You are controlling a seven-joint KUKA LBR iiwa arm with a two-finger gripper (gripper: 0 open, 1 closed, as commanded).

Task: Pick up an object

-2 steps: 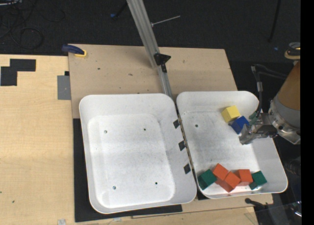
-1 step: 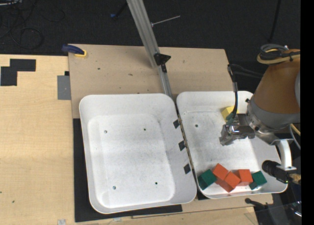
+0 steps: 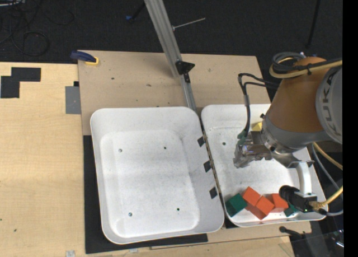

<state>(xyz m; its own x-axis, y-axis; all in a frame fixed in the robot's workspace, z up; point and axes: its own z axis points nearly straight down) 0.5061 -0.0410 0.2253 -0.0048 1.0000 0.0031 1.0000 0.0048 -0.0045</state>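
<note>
Bench [image 3: 134, 82] bears two white bins [image 3: 112, 121].

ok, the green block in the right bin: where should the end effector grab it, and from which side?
Probably straight from above, across the green block, closing along the line parallel to the bin's left wall. It lies flat in the near-left corner of the right bin, with that wall on one side and an orange block against the other, so those faces look blocked. The end effector sits farther back.
</note>
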